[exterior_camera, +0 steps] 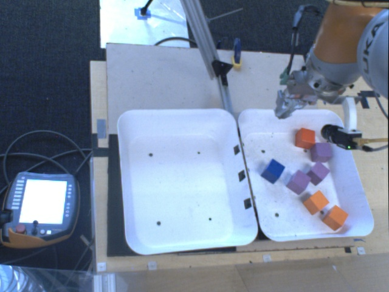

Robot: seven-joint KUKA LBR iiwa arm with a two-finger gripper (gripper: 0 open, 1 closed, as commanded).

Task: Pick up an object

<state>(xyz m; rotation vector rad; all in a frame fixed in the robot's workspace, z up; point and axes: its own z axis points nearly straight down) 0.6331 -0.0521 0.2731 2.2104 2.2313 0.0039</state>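
The right bin (267, 230) holds several small blocks: a blue cube (273, 170), an orange-red cube (305, 138), purple blocks (321, 152) (317, 173) (298, 182), and two orange blocks (315, 202) (335, 217). My gripper (284, 109) hangs over the bin's back edge, up and to the left of the orange-red cube and apart from every block. Nothing shows between its fingers, and the gap between them is too small to read.
The left bin (130, 126) lies beside the right one, with black clips (242, 175) along the shared rim. A slanted metal pole (203, 29) crosses behind the bins. A teach pendant (39, 208) with cables rests at the far left.
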